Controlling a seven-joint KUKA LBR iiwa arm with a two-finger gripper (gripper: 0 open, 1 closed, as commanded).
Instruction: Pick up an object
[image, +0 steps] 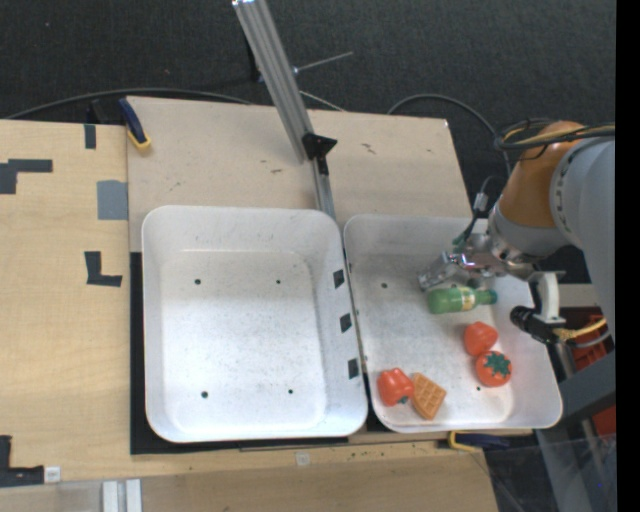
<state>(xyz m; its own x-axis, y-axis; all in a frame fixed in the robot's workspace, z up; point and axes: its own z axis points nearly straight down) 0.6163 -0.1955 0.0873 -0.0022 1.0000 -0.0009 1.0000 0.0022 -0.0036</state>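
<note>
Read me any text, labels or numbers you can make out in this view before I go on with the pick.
None can be read.
Green bottle below the gripper: has a pale label area, too small and blurred to read.
Waffle-like piece, red pepper, tomato and the red item above it: no markings visible.
White bins: only dark dots, no lettering.

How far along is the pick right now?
Done: the arm has reached over the right bin, and the gripper sits low, just above the green bottle. In hand: nothing visibly held; the bottle lies on the bin floor. Left: grasping and lifting. The tomato, orange-red piece, red pepper and waffle lie untouched.
</note>
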